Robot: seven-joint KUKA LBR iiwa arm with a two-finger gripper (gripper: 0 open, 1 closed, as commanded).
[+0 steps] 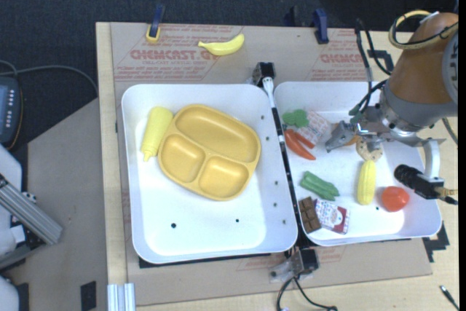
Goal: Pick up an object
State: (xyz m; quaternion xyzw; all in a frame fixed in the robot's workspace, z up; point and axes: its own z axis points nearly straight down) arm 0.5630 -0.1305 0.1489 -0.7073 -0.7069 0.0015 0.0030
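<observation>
My gripper [348, 136] hangs low over the upper middle of the right bin [408, 229], below the arm's orange band. Just to its left lie a crumpled clear wrapper [318, 125], a small green piece [295, 117] and an orange carrot [300, 144]. A pale cookie [370, 150] sits right beside it on the lower right. Farther toward the front are a yellow corn cob [366, 181], a red tomato [394, 198], a green pepper [319, 185], a chocolate bar [309, 214] and a red-and-white packet [333, 218]. Nothing is visibly held.
The left bin [145, 229] holds a yellow divided tray [210, 151] and a yellow bottle [154, 132] at its left. A banana [222, 46] lies on the cardboard behind the bins. A black cylinder [416, 181] juts in at the right bin's right side.
</observation>
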